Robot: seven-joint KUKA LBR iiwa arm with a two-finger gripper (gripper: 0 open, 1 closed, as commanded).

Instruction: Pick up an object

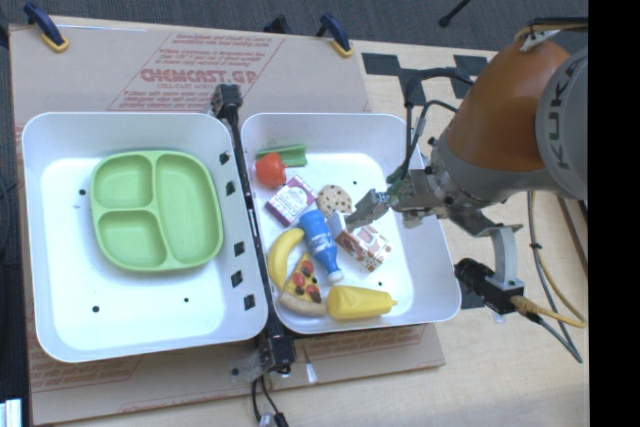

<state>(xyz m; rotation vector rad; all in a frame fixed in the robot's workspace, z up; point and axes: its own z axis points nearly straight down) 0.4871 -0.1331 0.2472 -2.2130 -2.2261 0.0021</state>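
Note:
The right bin [420, 285] holds a heap of toy food: a red tomato [270, 169], a green piece [291, 154], a pink carton [289, 202], a cookie [334, 198], a blue bottle [321, 242], a banana [283, 255], a pizza slice [303, 292], a yellow lemon-like piece [357, 302] and a small pink-and-white box [364, 246]. My gripper [366, 208] hangs over the bin's right half, just above the small box and right of the cookie. Nothing shows between its fingers.
The left bin [60, 315] holds a green divided plate [157, 210]. A black divider clip [226, 98] stands between the bins. Blue clamps [335, 33] pin the cardboard at the back. Cables run along the bench at right.

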